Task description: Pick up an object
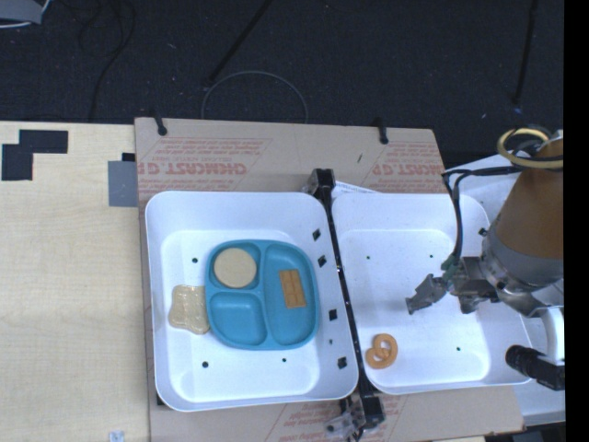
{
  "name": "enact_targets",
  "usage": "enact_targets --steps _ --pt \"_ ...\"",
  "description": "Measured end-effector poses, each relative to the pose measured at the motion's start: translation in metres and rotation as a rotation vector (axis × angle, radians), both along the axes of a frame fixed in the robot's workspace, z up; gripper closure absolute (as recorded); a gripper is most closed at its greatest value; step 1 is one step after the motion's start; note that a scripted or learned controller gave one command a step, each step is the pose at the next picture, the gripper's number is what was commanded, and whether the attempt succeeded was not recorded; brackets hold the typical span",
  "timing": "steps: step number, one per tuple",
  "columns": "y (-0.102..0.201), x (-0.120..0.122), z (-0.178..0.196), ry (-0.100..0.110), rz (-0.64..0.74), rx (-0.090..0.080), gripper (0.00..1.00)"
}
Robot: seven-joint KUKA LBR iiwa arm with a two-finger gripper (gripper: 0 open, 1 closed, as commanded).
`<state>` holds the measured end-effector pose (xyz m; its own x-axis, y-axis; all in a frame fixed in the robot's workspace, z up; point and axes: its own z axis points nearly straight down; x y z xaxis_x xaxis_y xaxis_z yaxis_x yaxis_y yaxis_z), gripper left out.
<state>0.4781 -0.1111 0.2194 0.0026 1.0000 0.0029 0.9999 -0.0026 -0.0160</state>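
Note:
An orange ring-shaped pretzel (382,350) lies near the front left corner of the right bin (405,247). My gripper (446,299) hangs over the middle right of that bin, up and to the right of the pretzel and apart from it. Its two dark fingers stand spread, open, with nothing between them. In the left bin (175,238) sits a blue divided tray (247,325). The tray holds a round tan cracker (234,267) and an orange-brown bar (293,288). A pale piece of toast (190,308) lies against the tray's left edge.
A black divider (336,288) runs between the two bins. Cardboard (276,159) lies under them on the light wooden bench. A cable (455,219) loops down from the arm over the right bin's back right part.

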Motion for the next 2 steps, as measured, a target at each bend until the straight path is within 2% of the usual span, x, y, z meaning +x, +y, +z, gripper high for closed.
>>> enact_targets --steps 1,2 --pt "0.0 0.002 0.006 -0.012 0.002 -0.002 0.0" --pt "0.007 0.008 -0.054 -0.007 0.003 0.0 0.0"
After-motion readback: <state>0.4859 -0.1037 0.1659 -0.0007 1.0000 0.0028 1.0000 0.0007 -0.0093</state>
